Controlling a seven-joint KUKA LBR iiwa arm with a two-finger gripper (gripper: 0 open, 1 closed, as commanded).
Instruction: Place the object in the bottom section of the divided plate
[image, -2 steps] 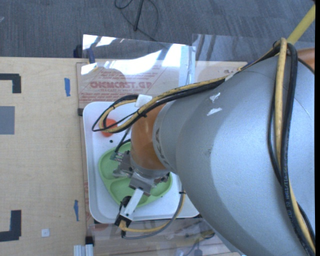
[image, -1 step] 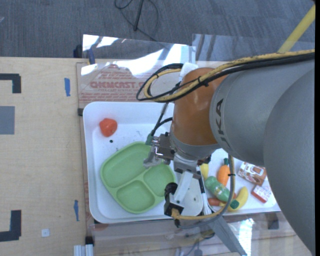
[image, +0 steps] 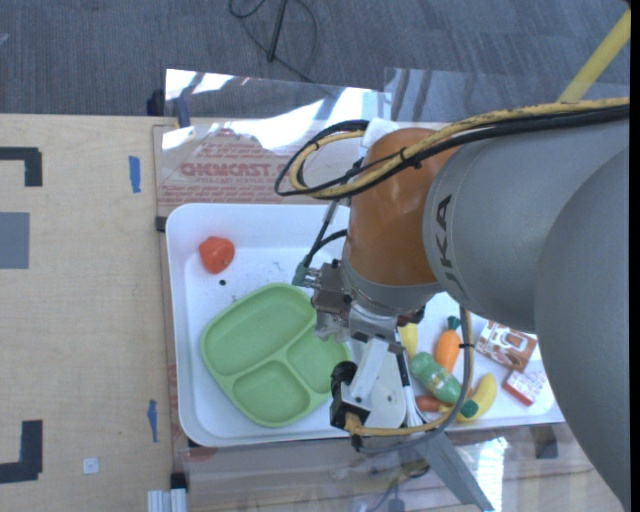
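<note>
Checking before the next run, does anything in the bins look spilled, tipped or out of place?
Nothing looks spilled or damaged. The green divided plate lies flat, turned at a slant in its white bin, and the red toy sits apart from it.

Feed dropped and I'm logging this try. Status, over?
Gripper over green divided plate, right side. Red toy fruit lies apart in white bin, upper-left corner. Carrot, banana, boxes crowd its right end.

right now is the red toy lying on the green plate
No, the red toy lies on the bin floor, apart from the green plate.
</note>
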